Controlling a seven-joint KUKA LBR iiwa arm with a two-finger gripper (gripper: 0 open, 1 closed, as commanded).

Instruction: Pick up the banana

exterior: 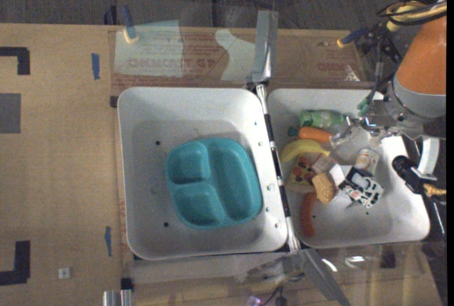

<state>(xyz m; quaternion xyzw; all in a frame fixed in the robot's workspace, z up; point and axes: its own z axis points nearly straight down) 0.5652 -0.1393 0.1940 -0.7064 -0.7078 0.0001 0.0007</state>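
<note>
Two bins: they sat side by side on the bench, the left bin (138,120) and the right bin (404,223), seen from the one camera above.
Left bin: it held a teal divided plate (211,182), lying flat near its middle.
Banana (301,149): it lay in the right bin, toward that bin's left wall, in the upper half of the clutter.
Banana's axis: its long axis ran roughly left to right across the view, curved with the arch upward; one end pointed at the left wall, the other toward the bin's middle.
Neighbours: a carrot (314,133) lay just above it, a green bottle (323,118) above that, a cracker-like piece (324,187) below, and a sausage (307,214) lower still.
My gripper (358,123): it hung over the upper middle of the right bin, to the right of the banana and apart from it.
My fingers: I could not tell whether they stood apart or together.
</note>
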